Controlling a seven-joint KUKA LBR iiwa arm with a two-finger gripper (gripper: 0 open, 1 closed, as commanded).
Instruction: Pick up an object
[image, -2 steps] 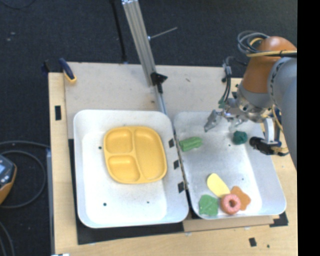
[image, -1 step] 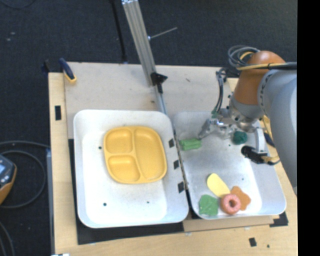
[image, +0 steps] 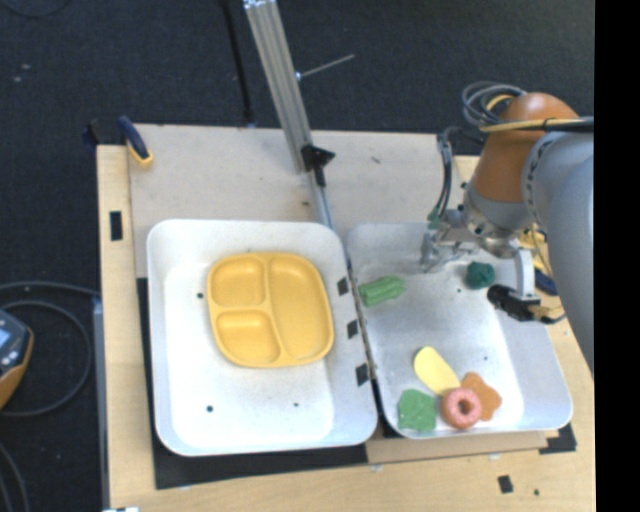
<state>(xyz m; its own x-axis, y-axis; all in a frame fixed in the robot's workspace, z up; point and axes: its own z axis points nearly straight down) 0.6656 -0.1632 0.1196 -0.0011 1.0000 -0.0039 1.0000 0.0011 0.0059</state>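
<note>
Objects sit in your right bin (image: 520, 330): green cylinder (image: 381, 291), yellow piece (image: 435, 369), green block (image: 417, 410), pink donut (image: 461, 408), teal item (image: 481, 273). Left bin (image: 175, 400) holds yellow tray (image: 270, 308). Gripper (image: 432, 255) state: cannot tell.

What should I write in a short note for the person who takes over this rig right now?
Claw: low over the far end of the right bin, nothing seen between its fingers.
Right bin: green cylinder at the left wall, dark green piece beside the claw, yellow piece, green block, pink donut and orange piece at the near end.
Left bin: yellow divided plate.
Done: nothing lifted.
Left: grasp one object and raise it.
</note>
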